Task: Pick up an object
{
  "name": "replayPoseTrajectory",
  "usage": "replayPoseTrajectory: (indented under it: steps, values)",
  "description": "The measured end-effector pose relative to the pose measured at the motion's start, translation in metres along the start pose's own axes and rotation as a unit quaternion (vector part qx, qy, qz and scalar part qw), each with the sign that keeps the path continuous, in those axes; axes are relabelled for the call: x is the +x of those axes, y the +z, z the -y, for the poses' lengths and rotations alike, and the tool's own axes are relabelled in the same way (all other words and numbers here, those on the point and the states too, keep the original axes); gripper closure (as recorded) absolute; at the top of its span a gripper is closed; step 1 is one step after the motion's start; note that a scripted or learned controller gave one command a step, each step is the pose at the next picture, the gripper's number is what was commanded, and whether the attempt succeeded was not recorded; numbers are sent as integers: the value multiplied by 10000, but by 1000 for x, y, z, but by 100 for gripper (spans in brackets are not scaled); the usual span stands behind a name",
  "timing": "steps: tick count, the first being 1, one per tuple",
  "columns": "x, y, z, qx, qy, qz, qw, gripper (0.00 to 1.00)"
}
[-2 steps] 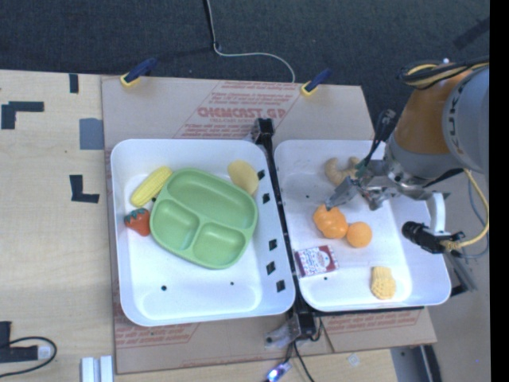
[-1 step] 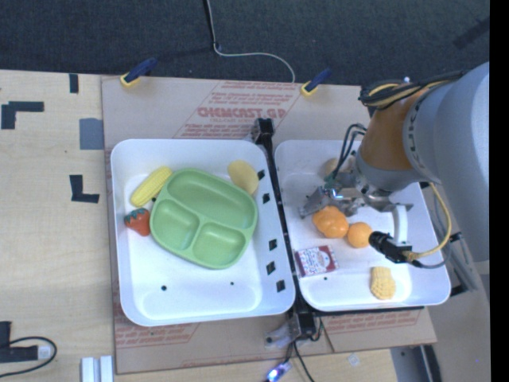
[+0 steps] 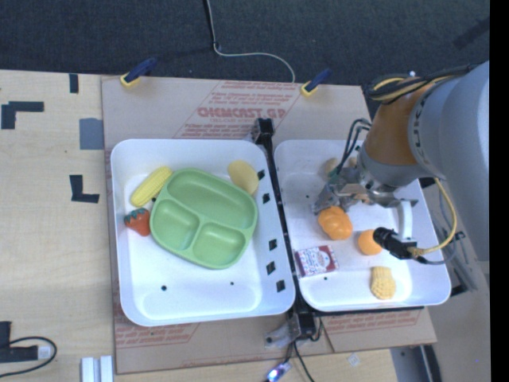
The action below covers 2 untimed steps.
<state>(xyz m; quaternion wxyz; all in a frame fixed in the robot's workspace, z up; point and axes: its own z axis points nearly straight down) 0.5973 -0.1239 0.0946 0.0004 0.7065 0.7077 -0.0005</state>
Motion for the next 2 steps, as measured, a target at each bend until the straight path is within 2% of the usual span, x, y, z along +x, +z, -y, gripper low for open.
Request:
replayPoseTrajectory:
  steps: [1, 2]
  values:
    - [69, -95, 18, -19, -26, -13, 10000, 100]
    - [149, -143, 83, 5, -42, -28, 10000, 100]
